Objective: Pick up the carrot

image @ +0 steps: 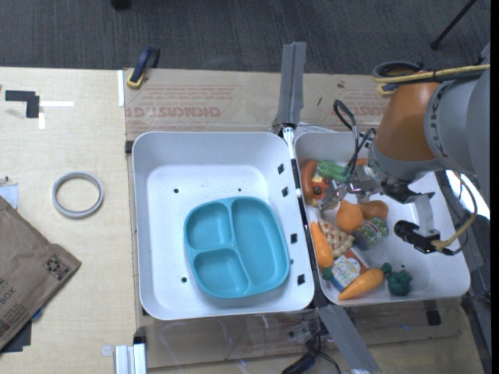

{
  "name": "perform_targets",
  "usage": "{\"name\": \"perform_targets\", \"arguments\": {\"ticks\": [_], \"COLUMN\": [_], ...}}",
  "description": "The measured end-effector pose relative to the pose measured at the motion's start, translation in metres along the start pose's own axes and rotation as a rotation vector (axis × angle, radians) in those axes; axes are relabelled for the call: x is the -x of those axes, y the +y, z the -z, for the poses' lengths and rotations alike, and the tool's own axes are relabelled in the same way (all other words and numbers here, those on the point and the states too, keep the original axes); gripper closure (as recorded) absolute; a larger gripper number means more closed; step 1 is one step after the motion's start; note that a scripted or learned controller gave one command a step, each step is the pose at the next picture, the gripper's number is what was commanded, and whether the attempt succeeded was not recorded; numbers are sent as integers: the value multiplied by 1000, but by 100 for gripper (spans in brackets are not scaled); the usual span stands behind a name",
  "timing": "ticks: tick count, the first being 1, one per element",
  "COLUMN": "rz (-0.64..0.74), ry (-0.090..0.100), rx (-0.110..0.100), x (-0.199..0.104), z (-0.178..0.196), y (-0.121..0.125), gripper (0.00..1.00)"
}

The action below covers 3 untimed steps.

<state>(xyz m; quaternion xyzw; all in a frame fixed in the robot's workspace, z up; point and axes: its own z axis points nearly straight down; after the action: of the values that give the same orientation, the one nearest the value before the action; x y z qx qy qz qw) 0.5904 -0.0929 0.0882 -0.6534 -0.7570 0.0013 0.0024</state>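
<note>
Counter [70, 131] is light wood, two white bins side by side on it. The left bin [156, 170] is the landmark here. It carries a blue three-compartment plate [234, 248] lying flat, rotated a bit, toward the bin's near right part.

Right bin [452, 275] touches the left bin's right wall; a grey divider post [292, 84] stands at the far end of the seam between them. Grey arm [460, 119] with orange band comes in from the side away from the left bin, wrist hanging over the far half of the right bin.

The gripper [343, 193] is low over the toy food pile, just right of the left bin's right wall, fingers mixed in with the clutter; cannot tell whether they are spread or pressed together, nothing clearly between them.

Carrot [362, 283] lies on the right bin's floor near its front edge, tilted, green top [399, 280] pointing away from the left bin; well apart from the gripper. Other items in the pile: an orange round fruit [350, 216], a waffle-like piece [337, 241], a second orange stick [320, 245] beside the shared wall, a small printed packet [347, 269].

Left of the left bin on the counter: cardboard box [27, 271], tape ring [78, 194]. Blue clamp [143, 66] beyond the bin's far left corner.
</note>
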Motion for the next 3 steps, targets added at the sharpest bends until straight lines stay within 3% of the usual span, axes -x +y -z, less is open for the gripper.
{"name": "perform_targets", "arguments": {"ticks": [1, 2, 3], "rz": [-6, 193, 176], "ry": [-1, 0, -3], "rx": [-3, 1, 4], "x": [3, 33, -30], "z": [6, 0, 102], "y": [0, -57, -66], "gripper": [100, 100, 100]}}
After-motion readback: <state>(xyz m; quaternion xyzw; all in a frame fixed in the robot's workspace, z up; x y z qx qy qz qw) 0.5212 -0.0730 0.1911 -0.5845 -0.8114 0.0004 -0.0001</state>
